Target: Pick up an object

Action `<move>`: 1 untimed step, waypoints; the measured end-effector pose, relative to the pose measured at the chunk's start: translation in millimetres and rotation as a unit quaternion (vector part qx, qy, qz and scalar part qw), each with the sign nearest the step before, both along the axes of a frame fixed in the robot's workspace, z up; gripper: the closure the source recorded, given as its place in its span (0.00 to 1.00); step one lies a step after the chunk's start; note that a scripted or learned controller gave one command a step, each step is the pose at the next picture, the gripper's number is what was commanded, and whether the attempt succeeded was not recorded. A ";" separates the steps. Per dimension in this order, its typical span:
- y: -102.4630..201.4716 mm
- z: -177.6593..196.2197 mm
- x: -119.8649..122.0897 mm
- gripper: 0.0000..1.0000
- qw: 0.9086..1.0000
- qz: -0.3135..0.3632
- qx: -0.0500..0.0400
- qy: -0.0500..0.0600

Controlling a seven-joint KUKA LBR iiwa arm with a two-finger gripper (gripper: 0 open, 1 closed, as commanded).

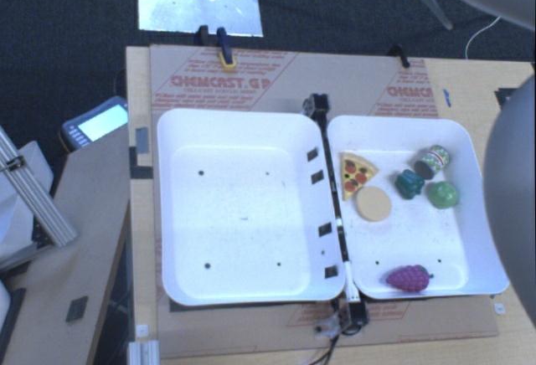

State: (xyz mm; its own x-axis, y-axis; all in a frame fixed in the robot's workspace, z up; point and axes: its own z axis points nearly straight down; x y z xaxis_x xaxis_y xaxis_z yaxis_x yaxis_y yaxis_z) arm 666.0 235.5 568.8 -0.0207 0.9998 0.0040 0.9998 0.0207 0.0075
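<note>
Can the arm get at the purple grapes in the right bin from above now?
Probably yes. The grapes lie alone near the front wall of the right bin, apart from the other toys, and nothing covers them.

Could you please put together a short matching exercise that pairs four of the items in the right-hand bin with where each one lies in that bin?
Items:
1. pizza slice
2. purple grape bunch
3. small can
4. round tan cookie

Places in the right bin:
A. near the bottom edge of the view, apart from the other items
B. just below the pizza slice
C. top right of the group, beside the teal toy
D. top left, close to the divider between the bins

Pairs: 1-D, 2-A, 3-C, 4-B
</note>
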 end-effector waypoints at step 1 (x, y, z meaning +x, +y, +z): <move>0.0 -0.2 -0.1 0.00 1.000 0.001 0.000 0.000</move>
